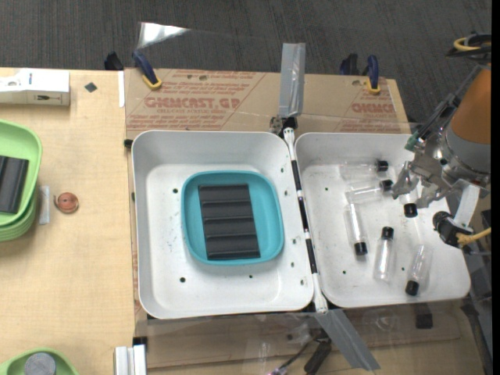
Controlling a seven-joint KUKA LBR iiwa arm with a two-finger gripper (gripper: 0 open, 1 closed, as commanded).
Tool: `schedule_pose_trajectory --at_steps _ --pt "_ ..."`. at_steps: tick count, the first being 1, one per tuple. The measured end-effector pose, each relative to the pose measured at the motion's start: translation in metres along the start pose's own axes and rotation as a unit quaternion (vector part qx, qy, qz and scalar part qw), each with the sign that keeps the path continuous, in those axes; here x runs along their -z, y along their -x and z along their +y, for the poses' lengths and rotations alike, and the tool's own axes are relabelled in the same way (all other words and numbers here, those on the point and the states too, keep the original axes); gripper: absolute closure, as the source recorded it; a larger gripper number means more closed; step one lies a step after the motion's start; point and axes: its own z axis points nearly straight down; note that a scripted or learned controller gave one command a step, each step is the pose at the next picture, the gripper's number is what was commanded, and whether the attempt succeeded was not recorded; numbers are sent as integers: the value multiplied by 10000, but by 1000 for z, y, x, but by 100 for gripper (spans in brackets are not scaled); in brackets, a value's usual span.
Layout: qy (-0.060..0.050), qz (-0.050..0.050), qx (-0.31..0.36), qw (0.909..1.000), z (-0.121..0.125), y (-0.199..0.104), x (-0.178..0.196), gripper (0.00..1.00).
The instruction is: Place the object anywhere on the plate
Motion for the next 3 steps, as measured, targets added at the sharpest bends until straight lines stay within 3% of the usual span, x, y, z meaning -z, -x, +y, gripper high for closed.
schedule_pose_trajectory --at_steps 1,2,3 --pt "0 4 325 9995 -64 -71 2 100" --pt "3 4 2077 9782 -81 -118 -3 100" --pt "14 0 3106 9505 -121 -200 -3 100"
